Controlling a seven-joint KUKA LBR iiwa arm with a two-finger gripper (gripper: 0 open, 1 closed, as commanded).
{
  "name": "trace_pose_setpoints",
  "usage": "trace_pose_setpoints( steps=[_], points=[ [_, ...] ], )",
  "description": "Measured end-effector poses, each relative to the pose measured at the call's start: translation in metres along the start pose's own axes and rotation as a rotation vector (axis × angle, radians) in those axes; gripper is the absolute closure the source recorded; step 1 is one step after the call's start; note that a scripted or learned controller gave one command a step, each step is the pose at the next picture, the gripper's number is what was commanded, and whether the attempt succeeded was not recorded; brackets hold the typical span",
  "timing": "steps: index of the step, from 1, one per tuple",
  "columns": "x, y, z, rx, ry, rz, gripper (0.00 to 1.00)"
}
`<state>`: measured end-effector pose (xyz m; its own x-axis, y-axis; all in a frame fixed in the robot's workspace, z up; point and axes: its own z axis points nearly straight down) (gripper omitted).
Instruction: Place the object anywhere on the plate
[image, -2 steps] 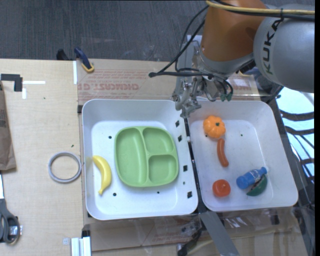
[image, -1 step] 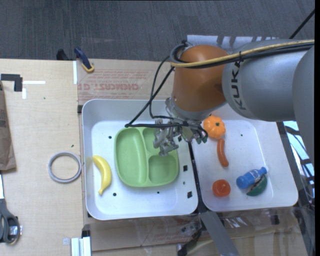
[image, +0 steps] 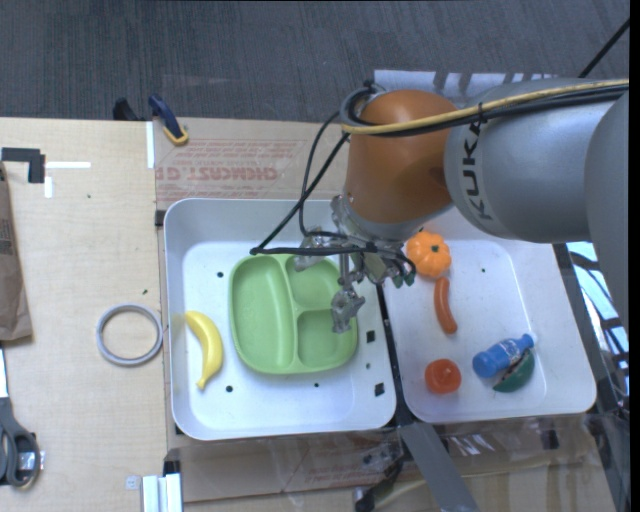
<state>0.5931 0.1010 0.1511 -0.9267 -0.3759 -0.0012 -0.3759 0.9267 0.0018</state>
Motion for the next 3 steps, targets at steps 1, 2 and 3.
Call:
trace_pose_setpoints(
  steps=[1,2,3],
  points=[
    [-0.0014,-0.0007,-0.0083,-0.002,-0.003,0.005,1.00],
    [-0.0012,-0.0010,-0.0082,-0.002,-0.003,0.005,0.00],
    [-0.0028,-0.0017,-0.0170,-0.004,-0.007,0.010,1.00]
  ],
)
